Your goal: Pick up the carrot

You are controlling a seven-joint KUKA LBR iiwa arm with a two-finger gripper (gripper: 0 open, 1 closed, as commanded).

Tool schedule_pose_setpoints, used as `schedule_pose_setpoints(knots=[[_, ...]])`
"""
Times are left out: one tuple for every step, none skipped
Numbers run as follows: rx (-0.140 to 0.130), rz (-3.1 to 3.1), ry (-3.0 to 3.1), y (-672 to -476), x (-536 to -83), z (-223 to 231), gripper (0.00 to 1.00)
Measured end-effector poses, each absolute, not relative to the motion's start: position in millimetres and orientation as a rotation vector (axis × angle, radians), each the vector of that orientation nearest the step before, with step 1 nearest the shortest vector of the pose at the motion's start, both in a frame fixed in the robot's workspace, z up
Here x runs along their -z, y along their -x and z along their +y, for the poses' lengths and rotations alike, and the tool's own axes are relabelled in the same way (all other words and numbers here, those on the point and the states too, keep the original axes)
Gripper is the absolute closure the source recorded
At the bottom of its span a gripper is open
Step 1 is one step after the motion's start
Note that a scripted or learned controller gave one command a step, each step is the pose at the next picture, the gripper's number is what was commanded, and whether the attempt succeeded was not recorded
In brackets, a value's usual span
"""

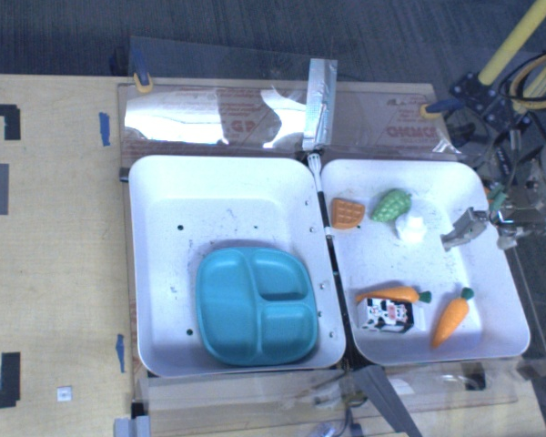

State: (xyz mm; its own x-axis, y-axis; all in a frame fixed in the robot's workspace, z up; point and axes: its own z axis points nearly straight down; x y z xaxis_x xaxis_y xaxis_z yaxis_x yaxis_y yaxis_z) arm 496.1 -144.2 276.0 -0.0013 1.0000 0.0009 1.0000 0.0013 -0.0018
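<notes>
A short, fat orange carrot (449,320) with a green top lies in the front right corner of the right bin (505,335), tip pointing to the front. A slimmer orange carrot (391,294) with a green end lies crosswise just to its left, along the back of a black-and-white cow-print carton (387,316). My gripper (464,229) reaches in over the bin's right rim, behind the fat carrot and well apart from it. Nothing shows in its grasp.
The right bin also holds an orange waffle piece (347,213), a green knobbly vegetable (391,205) and a small white object (410,228) next to it. A teal divided plate (255,320) sits in the left bin (164,208). Cables and a yellow pole stand at the back right.
</notes>
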Motion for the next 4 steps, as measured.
schedule_pose_setpoints(knots=[[0.001,-2.224,2.22,-497.2,-286.2,-144.1,1.0],[0.001,-2.224,2.22,-497.1,-285.9,-144.1,0.0],[-0.006,-2.204,2.232,-477.9,-181.3,-148.6,0.0],[0.014,-2.066,2.39,-484.5,-103.8,-180.0,0.0]])
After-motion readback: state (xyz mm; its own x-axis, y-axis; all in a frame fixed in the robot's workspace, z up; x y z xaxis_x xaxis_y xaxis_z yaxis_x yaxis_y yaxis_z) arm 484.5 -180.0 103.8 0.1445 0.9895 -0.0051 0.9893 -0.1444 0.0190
